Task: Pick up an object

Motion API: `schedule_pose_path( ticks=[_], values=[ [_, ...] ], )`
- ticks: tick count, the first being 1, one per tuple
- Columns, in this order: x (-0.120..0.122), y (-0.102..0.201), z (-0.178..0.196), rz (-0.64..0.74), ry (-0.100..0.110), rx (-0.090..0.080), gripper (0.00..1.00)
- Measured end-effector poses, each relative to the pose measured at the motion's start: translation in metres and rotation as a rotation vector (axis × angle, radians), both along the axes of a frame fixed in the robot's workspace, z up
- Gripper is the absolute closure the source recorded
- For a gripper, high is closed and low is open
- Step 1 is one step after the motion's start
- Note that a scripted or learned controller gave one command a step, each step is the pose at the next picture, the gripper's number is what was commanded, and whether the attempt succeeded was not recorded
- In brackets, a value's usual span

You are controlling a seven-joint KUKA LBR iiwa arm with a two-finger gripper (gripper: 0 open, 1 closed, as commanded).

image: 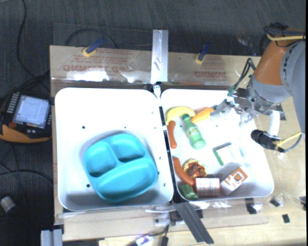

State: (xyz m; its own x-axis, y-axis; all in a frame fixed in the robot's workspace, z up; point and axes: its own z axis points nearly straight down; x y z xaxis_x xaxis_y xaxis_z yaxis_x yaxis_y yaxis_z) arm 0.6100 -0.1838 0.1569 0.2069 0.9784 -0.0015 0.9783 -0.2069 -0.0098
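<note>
Two white bins: left bin (66, 111) holds a blue divided plate (120, 166); right bin (256, 173) holds a green bottle (192, 131), banana (177, 111), sausages, cartons. Gripper (235, 105) at its upper right corner; jaw state cannot be told. Nothing lifted; pick remains.

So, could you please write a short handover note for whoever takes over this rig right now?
Gripper: over the right bin's far right corner, holding nothing visible; finger state unclear.
Right bin: green bottle, banana, carrot, sausage, small cartons and a can near the front.
Left bin: blue divided plate.
Done: nothing picked yet.
Left: grasp one object and lift it.
</note>
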Motion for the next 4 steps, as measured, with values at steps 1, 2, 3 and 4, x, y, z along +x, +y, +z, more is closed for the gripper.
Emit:
schedule_pose_path(
  ticks=[1,2,3,4],
  values=[
    [0.04,0.032,-0.069,0.085,-0.018,-0.005,0.0],
    [0.036,0.03,-0.064,0.084,-0.001,-0.005,1.0],
    [0.041,0.027,-0.069,-0.011,0.008,0.005,1.0],
    [0.04,-0.028,0.041,-0.053,-0.001,-0.004,1.0]
  ],
)
